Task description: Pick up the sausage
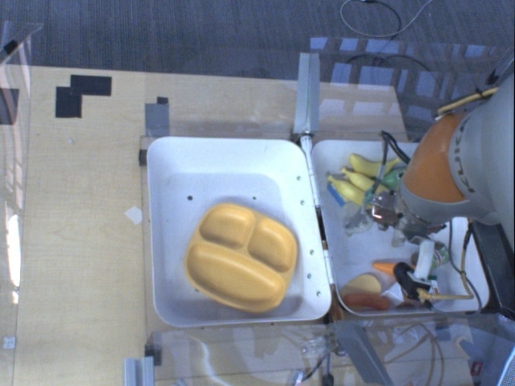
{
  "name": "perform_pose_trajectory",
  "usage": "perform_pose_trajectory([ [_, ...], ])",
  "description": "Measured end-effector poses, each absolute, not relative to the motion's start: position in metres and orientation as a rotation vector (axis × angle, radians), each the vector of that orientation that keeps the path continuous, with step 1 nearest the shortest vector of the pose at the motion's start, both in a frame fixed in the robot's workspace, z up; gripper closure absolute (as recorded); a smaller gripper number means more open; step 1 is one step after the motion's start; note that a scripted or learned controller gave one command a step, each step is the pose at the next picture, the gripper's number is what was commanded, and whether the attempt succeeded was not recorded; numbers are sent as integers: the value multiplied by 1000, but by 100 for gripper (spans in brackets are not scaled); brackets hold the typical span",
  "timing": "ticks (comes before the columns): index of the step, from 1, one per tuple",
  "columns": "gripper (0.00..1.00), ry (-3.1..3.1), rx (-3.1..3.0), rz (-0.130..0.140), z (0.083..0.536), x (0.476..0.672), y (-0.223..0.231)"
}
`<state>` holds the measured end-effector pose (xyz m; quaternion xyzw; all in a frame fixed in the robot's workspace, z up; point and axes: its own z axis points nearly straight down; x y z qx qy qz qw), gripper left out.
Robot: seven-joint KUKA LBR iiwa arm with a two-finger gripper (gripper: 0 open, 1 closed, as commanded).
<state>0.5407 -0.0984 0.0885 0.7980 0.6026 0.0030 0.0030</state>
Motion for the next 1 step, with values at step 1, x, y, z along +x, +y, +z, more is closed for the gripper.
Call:
perform_pose_trajectory([
  [1, 0, 1817, 2581, -24, 85, 647, -115],
])
